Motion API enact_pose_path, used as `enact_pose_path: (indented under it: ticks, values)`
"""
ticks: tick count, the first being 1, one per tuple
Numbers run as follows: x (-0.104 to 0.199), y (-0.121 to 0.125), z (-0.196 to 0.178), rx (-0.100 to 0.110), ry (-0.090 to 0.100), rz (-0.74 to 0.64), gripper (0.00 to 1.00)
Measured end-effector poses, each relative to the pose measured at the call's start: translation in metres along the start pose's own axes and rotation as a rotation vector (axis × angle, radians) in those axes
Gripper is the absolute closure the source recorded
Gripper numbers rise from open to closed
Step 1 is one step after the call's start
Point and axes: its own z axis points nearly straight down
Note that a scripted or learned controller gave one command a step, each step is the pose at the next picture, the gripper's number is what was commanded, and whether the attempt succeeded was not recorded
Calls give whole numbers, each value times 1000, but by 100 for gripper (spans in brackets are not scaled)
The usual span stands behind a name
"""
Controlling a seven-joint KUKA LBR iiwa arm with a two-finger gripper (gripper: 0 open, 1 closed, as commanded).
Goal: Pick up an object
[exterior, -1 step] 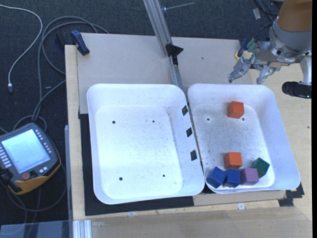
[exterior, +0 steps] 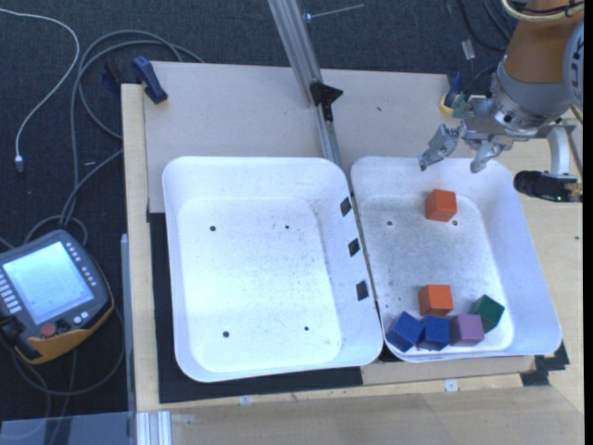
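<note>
Hovering over right bin's [exterior: 528, 248] far rim, hand [exterior: 456, 160] has fingers spread, nothing between. Orange cube [exterior: 441, 205] just below, near far edge, turned slightly askew, no long axis, open floor around. Other blocks [exterior: 445, 321] crowd near edge. Left bin [exterior: 185, 193] alongside.

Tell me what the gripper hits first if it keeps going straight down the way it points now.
Probably the right bin's floor near its far rim. The gripper, jaws spread with nothing between them, hangs just beyond the lone orange cube; depth is unclear, so it might clip that cube.
</note>
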Motion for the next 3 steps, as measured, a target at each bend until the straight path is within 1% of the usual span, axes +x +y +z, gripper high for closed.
enact_pose_path:
  ticks: [1,2,3]
  values:
    - [-14,3,106,-21,-5,-2,0]
    - [-14,3,107,-20,-5,-2,0]
    - [-23,-6,115,-32,-7,-4,0]
